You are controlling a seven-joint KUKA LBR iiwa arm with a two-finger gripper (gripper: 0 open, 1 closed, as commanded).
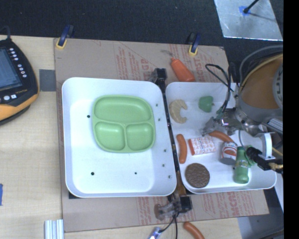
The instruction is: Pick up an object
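Near edge of right bin point(224, 185): brown round cookie point(197, 175), green bottle point(241, 166) upright beside a grey can point(228, 153). Mid-bin: red-and-white packet point(202, 145), sausage point(181, 147) along the divider, orange carrot-like piece point(222, 136) just under the gripper point(213, 125). Fingertips low over the bin floor, spread or pressed together impossible to tell. Farther back: pale croissant point(178, 110), small green cup point(206, 103). Left bin point(79, 133) with green divided plate point(123, 122).

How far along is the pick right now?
Done: the tool is down in the right white bin, among the toy food. In hand: nothing visibly lifted; it sits by the orange sausage. Left: grip and raise an item; red-white packet and brown round cookie lie flat.
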